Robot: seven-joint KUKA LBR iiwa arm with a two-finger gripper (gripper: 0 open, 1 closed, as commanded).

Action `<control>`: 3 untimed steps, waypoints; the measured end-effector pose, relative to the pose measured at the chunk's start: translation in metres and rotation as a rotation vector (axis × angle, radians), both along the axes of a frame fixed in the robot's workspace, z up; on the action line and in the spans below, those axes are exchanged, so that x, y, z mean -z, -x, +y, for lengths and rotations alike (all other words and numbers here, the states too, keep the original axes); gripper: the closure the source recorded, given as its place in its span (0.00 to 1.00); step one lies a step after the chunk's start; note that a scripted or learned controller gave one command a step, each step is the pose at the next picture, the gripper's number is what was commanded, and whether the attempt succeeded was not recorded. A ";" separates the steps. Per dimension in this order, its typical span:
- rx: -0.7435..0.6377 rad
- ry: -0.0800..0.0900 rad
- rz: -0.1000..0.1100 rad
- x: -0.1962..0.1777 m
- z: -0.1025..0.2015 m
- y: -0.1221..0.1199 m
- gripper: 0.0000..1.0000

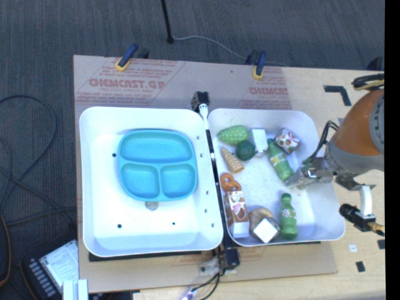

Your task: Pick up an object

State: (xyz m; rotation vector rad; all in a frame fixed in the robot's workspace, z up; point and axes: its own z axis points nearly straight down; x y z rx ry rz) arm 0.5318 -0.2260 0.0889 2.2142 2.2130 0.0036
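From my seat I have the one overhead camera, looking down at a slant on two white bins set side by side on a brown board. The left bin (94,167) carries a blue divided tray (157,164) with three compartments, sitting about in its middle.

The right bin (325,220) holds the clutter I can pick from. At its far side lies a light green bumpy item (233,134), with a dark green ball (245,150) just near of it and a small white block (259,136) beside that. A patterned carton (287,140) sits toward the far right corner. A green bottle (279,160) lies tilted in the middle, and a second green bottle (287,215) lies near the front wall. Along the left wall I see a cone (233,160), a pretzel (229,182) and a small packet (236,206); a brown lump with a white cube (265,230) rests at the near edge.

The arm comes in from the right, orange band showing. Its claw (304,175) hangs low over the right side of that bin, just beside the tilted bottle's lower end. I cannot tell whether it is apart or together.
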 end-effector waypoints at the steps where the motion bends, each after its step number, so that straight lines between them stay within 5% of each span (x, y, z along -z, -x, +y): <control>1: 0.000 -0.006 0.022 -0.039 0.000 -0.049 1.00; 2: -0.003 -0.005 0.007 -0.118 0.069 -0.096 1.00; 3: -0.001 -0.004 0.009 -0.117 0.068 -0.095 0.00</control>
